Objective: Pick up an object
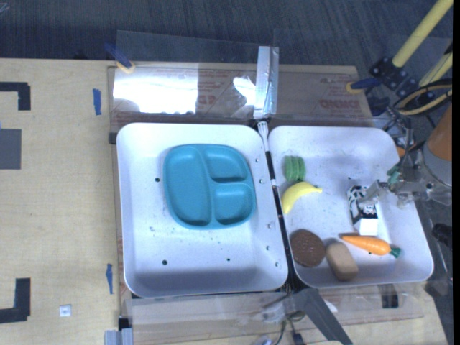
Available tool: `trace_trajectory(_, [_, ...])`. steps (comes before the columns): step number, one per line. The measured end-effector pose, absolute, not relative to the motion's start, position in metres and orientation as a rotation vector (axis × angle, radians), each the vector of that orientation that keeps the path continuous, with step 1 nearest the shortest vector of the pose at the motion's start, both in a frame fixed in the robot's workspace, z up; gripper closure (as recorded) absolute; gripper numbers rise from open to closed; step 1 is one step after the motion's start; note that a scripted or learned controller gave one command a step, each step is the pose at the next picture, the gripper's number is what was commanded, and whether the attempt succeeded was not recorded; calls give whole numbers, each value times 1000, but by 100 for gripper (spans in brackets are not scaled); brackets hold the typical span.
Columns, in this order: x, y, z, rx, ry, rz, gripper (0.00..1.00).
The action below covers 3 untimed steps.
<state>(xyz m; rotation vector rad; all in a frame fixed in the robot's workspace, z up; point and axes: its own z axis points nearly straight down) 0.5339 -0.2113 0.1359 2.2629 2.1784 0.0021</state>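
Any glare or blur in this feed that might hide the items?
Camera view: strong glare on the clear panel behind the left bin; the gripper looks soft and small; banana and carrot read clearly, evenly lit.

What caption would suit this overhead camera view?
Gripper low in the right bin near carrot and banana; blue tray left.

R bin [338,139]: upper part bare, open approach from above. Green item [294,168] and banana [297,195] sit close along the divider side; brown disc [307,248], potato-like lump [342,259] and carrot [369,245] crowd the front edge, lump touching disc. Gripper [364,205] w/ arm occupies the R-centre. L bin [136,192]: blue tray [209,185] fills the middle; margins around it bare, esp. the front strip.
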Motion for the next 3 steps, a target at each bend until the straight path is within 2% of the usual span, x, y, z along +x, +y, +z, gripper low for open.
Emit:
trace_trajectory(1, [537,-186,86,2193,2243,1,0])
trace_trajectory(2, [538,-188,94,2196,2238,4,100])
trace_trajectory(3, [580,-76,185,2301,2138,8,100])
